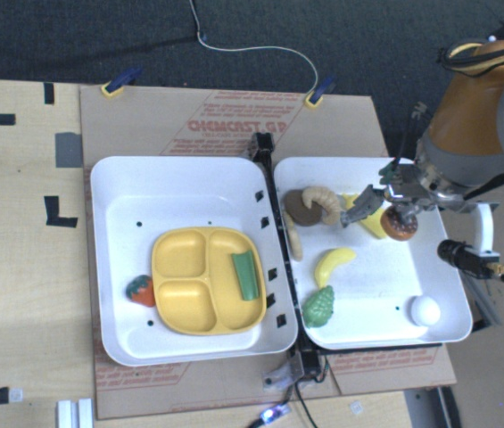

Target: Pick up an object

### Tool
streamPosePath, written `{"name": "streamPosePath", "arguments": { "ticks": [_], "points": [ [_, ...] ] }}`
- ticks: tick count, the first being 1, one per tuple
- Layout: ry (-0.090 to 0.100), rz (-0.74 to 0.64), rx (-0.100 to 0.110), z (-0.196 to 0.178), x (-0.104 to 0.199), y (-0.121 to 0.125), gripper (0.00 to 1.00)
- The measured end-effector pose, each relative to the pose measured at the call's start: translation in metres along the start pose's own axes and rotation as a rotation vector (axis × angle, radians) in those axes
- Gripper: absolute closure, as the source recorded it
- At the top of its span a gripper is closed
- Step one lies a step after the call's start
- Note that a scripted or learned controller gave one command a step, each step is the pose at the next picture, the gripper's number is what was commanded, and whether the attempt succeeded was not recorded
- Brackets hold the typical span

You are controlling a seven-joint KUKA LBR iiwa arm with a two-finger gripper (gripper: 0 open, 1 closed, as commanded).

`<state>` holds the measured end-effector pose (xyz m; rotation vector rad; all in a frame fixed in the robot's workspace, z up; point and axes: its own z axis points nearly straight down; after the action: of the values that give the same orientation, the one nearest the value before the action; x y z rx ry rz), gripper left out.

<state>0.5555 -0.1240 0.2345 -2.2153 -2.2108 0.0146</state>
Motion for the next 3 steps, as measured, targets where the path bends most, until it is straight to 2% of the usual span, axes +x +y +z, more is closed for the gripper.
{"name": "streamPosePath", "arguments": {
  "ticks": [1,3],
  "points": [
    [-0.002,-0.003,-0.013,-0.007,0.0,0.002,0.0],
    [-0.001,-0.003,-0.009,0.105,0.012,0.011,0.0]
  ]
}}
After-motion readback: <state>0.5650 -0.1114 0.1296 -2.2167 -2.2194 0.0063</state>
